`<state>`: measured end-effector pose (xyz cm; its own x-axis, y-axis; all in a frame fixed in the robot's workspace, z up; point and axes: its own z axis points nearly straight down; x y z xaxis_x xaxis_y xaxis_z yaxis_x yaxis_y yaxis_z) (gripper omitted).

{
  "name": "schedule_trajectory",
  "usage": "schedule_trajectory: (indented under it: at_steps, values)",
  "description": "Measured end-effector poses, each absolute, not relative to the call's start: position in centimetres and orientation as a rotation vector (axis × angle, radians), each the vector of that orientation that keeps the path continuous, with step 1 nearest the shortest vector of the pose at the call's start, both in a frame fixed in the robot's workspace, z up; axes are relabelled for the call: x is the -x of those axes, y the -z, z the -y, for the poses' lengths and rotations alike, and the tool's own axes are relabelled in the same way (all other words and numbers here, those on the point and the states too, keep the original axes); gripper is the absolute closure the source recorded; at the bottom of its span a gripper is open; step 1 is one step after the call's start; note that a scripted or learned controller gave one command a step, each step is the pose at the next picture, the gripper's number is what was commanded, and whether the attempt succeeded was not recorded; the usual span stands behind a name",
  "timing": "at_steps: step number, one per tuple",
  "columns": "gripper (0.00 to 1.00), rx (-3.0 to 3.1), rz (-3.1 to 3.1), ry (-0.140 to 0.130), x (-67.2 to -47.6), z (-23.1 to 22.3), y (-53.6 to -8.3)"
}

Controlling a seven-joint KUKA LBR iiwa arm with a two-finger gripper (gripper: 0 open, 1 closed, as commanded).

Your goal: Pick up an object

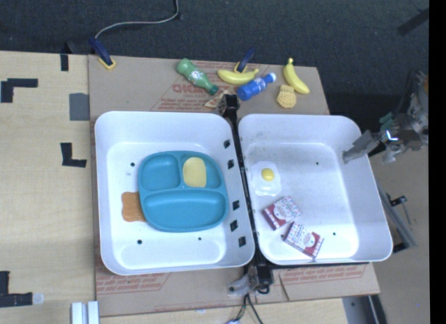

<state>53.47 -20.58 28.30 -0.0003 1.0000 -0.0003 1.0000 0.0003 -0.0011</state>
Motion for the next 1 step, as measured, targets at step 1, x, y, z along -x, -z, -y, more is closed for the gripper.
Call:
schedule_trajectory:
  at_steps: [1]
  values:
    - [0.00,2.222,2.226,0.005,-57.33,19.11,-8.70]
